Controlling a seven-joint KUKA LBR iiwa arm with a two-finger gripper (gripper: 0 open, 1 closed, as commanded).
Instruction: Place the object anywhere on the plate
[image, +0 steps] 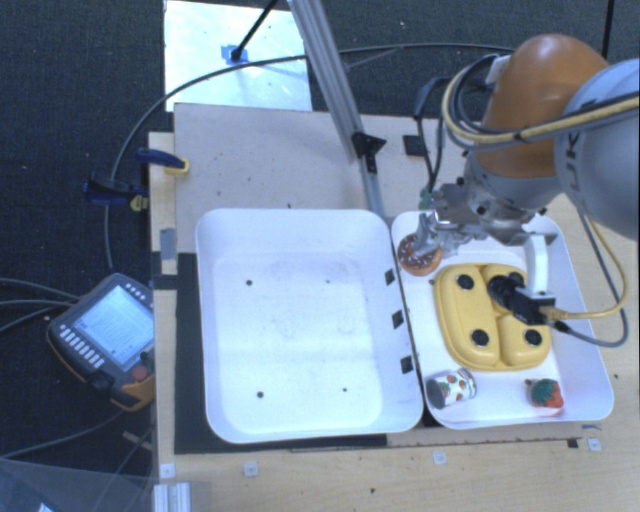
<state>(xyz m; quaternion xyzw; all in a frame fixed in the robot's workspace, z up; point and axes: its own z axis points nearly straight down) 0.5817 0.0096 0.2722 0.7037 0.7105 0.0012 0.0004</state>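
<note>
while the gripper (428, 232) hangs over the right bin (580, 330), it is not possible to tell if its fingers are released or clenched. the round brown object (419, 256) lies just below it, at the bin's left wall, beside the yellow plate (490, 318). so near the wall, a finger may hit the rim, or the object may slip away.

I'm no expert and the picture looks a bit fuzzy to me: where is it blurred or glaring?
Camera view: soft overall; the left bin is washed out by bright light; a glaring pale panel sits at the top; the arm's orange band looms large and blurry; the hand looks smeared.
</note>
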